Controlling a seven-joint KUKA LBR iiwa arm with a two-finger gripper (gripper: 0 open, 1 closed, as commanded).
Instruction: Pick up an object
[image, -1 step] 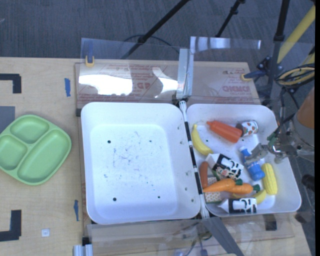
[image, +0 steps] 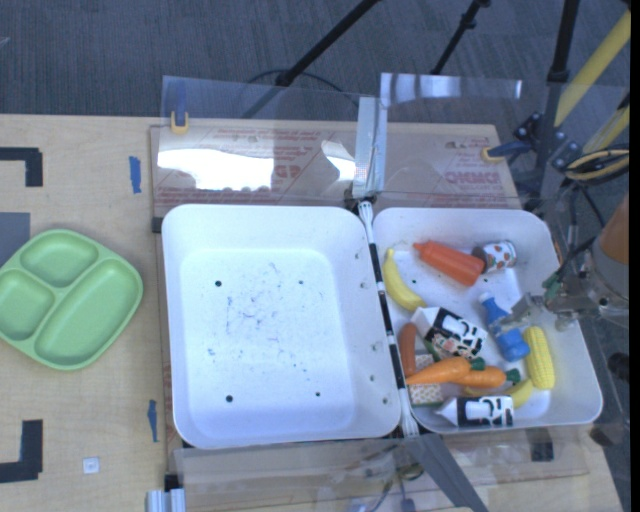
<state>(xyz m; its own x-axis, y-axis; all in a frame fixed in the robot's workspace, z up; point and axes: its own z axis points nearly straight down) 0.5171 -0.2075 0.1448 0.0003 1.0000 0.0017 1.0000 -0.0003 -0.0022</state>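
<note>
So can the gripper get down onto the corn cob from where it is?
Probably yes. The gripper sits at the right bin's right rim, just above the corn cob, which lies uncovered by the wall; only the blue bottle crowds it.

Grey metallic end effector (image: 560, 300), orange band above (partly blurred), thin dark cables

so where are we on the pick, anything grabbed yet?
Done: nothing looks picked. The banana, orange bottle, corn cob and carrot all lie in the right bin.
In hand: the gripper sits at that bin's right edge; I can't tell whether it holds anything.
Left: close on an item and lift it out.
</note>
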